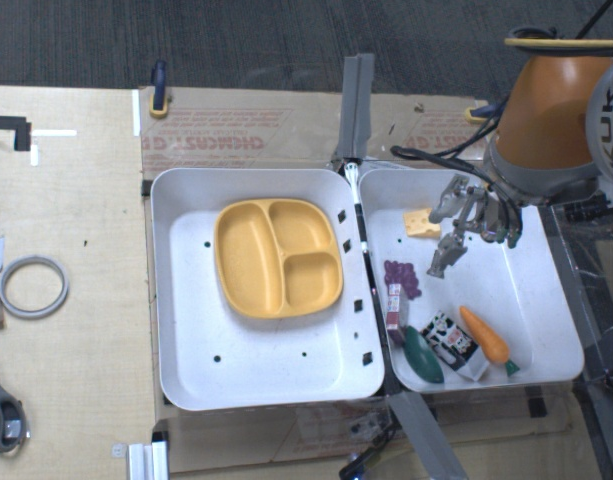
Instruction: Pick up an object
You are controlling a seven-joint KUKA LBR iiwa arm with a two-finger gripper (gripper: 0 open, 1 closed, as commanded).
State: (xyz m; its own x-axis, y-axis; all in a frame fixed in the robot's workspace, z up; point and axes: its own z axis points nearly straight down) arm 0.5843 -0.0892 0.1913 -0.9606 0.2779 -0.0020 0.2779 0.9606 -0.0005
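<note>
The fingers (448, 256) hang slightly parted and hold nothing, above the right bin (546, 298), just beside the cheese wedge (421, 225). The grapes (402, 276), a carrot (484, 335) and a small patterned carton (448, 340) lie nearby. A descent here could land on bare floor between objects, or nudge the cheese against the wall.

Robotics lab: plywood bench (66, 198), two white bins (176, 348), tape roll (31, 286), clamp (159, 88), grey carpet floor (236, 18).
</note>
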